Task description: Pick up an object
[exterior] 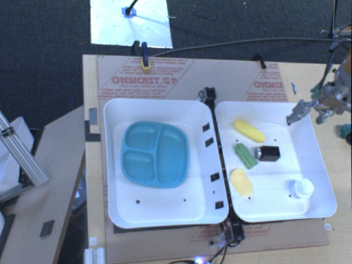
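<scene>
**A:** Gripper sits over the far right corner of the right bin, up near the rim. One grey finger is visible pointing toward the bin. Can't tell if the jaws are apart or together at this resolution. Nothing visible between them.

**B:** Candidates?

**A:** All in the right bin. Corn cob is nearest the gripper, toward the bin's far middle. Past it, a green piece with a black block just beside it, possibly touching. Yellow piece sits nearer the divider, toward the front. White cap-like thing is in the front right corner.

**B:** Risks?

**A:** My read: a straight descent from here lands on the bin rim or bare floor, since no object is under the gripper. Going for the green piece, a finger likely clips the black block and shoves both. The cob is rounded and could roll out of a pinch. The white one is low contrast against the bin and close to the wall, so a finger might hit the wall.

**B:** Left bin?

**A:** Blue divided plate, flat and wide. Poor grasp target.
</scene>
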Tool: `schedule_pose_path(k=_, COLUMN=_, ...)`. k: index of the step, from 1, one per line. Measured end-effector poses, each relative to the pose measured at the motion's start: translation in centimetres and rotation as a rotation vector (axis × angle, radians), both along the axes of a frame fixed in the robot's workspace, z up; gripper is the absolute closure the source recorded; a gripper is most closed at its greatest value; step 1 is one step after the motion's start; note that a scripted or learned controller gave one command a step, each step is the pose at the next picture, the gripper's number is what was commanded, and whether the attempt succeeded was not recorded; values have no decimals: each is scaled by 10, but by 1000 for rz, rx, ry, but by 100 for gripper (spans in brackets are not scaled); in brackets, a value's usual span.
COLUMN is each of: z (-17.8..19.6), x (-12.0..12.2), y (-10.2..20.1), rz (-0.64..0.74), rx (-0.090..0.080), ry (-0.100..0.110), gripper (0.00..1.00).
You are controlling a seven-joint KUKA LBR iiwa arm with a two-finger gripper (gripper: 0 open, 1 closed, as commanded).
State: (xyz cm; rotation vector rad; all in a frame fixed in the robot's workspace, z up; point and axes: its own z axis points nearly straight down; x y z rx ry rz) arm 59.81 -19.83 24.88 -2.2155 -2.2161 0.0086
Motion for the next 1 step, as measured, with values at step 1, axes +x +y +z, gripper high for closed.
schedule_pose_path(k=1, z=7, x=2, y=1, rz=3, rx=-3, ry=-12, gripper=0)
